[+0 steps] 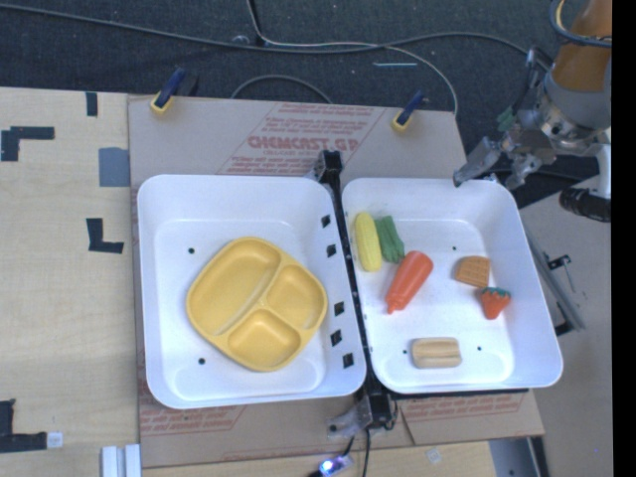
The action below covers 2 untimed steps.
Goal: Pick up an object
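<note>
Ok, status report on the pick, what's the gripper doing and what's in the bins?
Gripper above right bin's far right corner, holding nothing. Corn, carrot, strawberry, bread pieces untouched in right bin. Yellow tray in left bin. Nothing blocking.

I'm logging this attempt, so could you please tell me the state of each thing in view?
Gripper: above the right bin's far corner, holding nothing.
Yellow plate: flat in the left bin.
Corn: lying beside the green vegetable.
Carrot: lying slantwise.
Strawberry: untouched.
Bread roll: untouched.
</note>
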### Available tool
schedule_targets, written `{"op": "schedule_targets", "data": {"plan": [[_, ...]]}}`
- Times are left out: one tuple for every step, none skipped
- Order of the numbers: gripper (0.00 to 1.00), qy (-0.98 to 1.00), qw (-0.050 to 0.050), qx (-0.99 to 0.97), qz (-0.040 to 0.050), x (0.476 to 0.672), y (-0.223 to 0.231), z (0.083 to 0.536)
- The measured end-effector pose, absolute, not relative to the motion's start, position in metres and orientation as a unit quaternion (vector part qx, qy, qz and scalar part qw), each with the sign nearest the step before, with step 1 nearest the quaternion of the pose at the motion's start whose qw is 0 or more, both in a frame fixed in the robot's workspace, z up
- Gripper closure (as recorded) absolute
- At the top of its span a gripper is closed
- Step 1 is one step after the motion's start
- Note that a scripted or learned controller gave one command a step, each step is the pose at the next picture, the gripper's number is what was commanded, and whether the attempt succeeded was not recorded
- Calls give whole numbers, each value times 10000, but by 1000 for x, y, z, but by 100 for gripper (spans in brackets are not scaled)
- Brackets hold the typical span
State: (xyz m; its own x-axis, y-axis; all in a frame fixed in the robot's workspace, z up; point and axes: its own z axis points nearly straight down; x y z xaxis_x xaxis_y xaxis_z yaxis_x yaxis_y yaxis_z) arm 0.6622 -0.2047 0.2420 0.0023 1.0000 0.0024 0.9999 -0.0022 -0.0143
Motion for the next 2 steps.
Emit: {"op": "schedule_targets", "data": {"plan": [[0, -7076, 12, -7066, 12, 664, -204, 249], [0, -7079, 25, -7063, 28, 666, -200, 203]]}}
